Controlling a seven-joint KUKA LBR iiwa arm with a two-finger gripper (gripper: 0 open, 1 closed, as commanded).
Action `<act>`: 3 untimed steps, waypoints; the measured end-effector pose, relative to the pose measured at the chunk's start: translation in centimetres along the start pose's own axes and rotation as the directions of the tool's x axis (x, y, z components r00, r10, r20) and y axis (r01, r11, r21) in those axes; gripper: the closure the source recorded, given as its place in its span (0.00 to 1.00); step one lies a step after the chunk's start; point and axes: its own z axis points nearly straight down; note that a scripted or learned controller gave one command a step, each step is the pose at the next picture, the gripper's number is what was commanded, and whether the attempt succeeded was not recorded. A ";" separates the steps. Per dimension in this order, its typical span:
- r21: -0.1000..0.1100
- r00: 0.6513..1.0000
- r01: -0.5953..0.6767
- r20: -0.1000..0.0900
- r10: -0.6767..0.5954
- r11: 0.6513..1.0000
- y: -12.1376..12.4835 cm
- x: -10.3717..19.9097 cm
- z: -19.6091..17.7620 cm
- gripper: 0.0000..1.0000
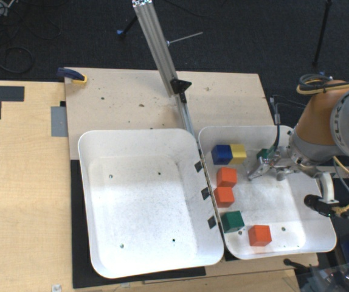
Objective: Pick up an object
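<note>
the left bin (101, 163) is lying bare. the right bin (308, 239) is holding a blue cube (222, 154), yellow cube (238, 152), two orange cubes (227, 177) (224, 195), a green cube (233, 221) and another orange cube (259, 235). the gripper (266, 166) is hovering right of them, gripping nothing; how wide it is set, i cannot tell. i'd be centring over the lone orange cube, well apart from walls.

Pincer (261, 168) low in right bin (320, 239), near orange blocks (226, 177), blue block (221, 154).
</note>
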 end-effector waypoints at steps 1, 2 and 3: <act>0.001 1.000 -0.002 0.000 0.002 1.000 0.0 -0.1 -1.1 1.00; -0.005 1.000 0.001 0.001 -0.001 1.000 0.4 0.4 -7.3 1.00; -0.005 1.000 0.002 0.002 -0.002 1.000 0.5 0.3 -12.5 1.00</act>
